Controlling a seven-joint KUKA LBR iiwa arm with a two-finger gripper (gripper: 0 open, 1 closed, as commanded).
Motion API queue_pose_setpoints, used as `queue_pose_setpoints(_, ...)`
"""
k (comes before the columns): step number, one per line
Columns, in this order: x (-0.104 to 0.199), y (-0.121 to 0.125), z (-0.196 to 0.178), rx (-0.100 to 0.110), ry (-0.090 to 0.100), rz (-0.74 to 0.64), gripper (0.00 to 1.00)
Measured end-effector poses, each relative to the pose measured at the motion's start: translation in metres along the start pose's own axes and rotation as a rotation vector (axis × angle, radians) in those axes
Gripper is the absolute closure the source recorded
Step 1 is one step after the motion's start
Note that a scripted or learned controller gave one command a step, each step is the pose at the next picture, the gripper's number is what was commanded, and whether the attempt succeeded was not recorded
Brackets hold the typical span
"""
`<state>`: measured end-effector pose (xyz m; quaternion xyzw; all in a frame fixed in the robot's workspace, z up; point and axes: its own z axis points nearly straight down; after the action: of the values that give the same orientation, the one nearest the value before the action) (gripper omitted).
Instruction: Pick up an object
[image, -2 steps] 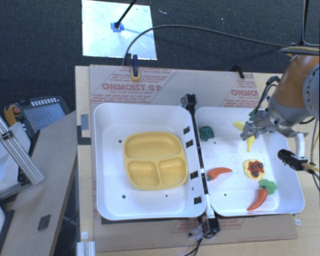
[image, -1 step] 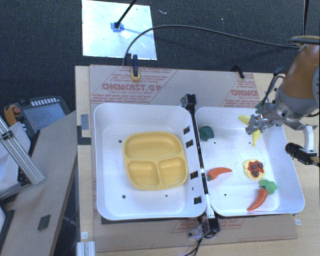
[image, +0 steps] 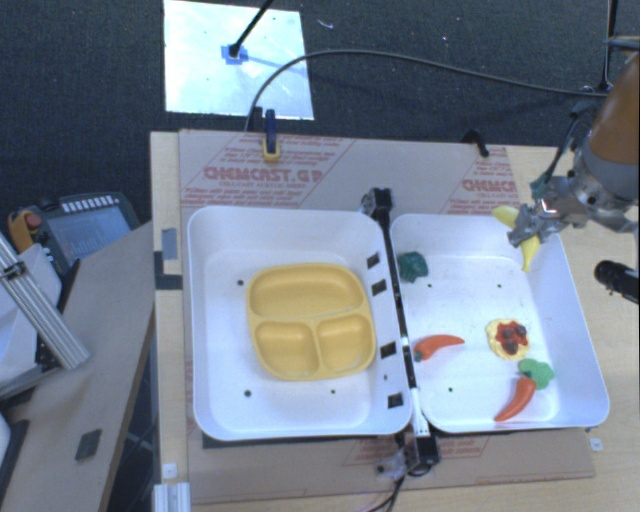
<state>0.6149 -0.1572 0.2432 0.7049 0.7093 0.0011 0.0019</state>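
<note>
Bench (image: 330, 160) w/ two white bins, arm (image: 620, 140) reaching in from the right. Left bin (image: 215, 400) holds a yellow divided tray (image: 305, 320). Right bin (image: 580, 390) holds the small stuff: carrot (image: 518, 398) w/ green top near the front corner, red chili (image: 438, 346), pizza-like disc (image: 508, 338), green lump (image: 412, 265). Gripper (image: 535, 225) sits at the right bin's far corner, touching a yellow banana (image: 526, 240) that pokes out beside it. Can't tell if the claw is open, closed or actually holding it. You'd want the fingers straddling the banana across its narrow width, then lift straight up, clear of the bin wall.
</note>
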Motion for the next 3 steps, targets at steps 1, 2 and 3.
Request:
queue_pose_setpoints(1, 0.057, 0.004, 0.002, 0.003, 0.001, 0.001, 1.0)
queue_pose_setpoints(2, 0.107, -0.003, -0.006, 0.003, 0.002, -0.001, 1.0)
queue_pose_setpoints(3, 0.165, -0.005, -0.006, 0.003, 0.001, 0.001, 1.0)
